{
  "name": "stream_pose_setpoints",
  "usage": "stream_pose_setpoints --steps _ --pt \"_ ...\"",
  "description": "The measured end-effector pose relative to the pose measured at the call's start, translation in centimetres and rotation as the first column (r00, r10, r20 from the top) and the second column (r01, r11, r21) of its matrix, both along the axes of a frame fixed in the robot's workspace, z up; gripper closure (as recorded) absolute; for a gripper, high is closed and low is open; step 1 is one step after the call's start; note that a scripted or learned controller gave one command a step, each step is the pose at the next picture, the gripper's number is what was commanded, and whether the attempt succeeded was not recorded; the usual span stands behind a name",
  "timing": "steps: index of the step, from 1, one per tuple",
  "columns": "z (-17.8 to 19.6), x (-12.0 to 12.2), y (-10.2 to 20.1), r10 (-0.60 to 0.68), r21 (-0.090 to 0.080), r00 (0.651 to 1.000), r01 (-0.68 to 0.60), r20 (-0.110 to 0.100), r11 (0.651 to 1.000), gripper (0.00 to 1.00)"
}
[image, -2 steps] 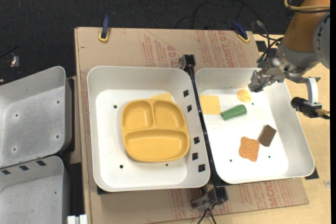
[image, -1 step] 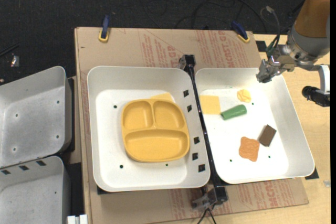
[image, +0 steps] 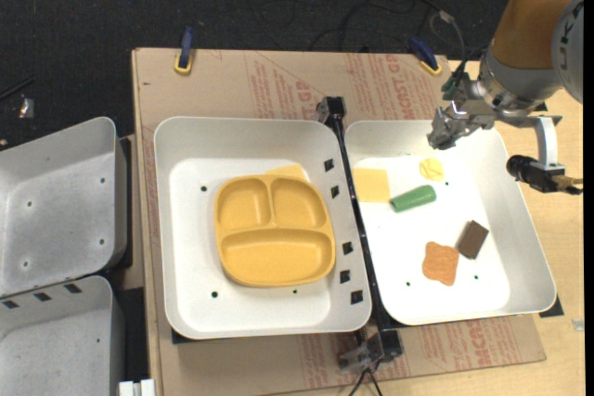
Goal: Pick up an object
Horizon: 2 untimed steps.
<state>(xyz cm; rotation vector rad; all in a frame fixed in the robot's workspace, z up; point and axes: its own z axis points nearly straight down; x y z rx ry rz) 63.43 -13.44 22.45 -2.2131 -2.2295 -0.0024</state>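
The right bin holds a pale yellow square, a green cylinder, a small yellow piece, a brown block and an orange flat piece. My gripper hangs over the bin's far edge, just above and right of the small yellow piece. I see nothing held in it.
The left bin holds a yellow divided tray with a pale yellow sheet peeking from behind it. Black clips line the divider between the bins. White lids lie to the far left.
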Motion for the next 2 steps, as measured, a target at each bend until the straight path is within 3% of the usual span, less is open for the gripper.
stream_pose_setpoints --steps 2 --pt "1.4 -3.2 9.5 0.001 0.001 1.000 -0.001 -0.002 1.000 1.00"
